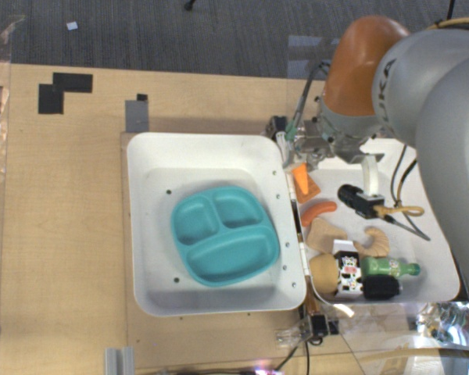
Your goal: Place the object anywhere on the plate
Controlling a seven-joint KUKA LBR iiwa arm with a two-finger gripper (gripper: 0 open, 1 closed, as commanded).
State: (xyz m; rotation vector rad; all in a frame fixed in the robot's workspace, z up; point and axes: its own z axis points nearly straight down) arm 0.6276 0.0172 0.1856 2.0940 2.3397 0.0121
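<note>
Teal, the plate [223, 244] lies mid left bin [148, 209]. An orange carrot-like piece [300, 181], likely the object, sits near the right bin's [445, 283] left edge beneath the gripper [306, 153]. Descend squarely and grasp it mid-length before lifting across.

Even, bright overhead light; the shallow white plastic bin [152, 209] shows soft shadows along its inner walls, faint glare at the lower edge, and mild overall softness.
</note>
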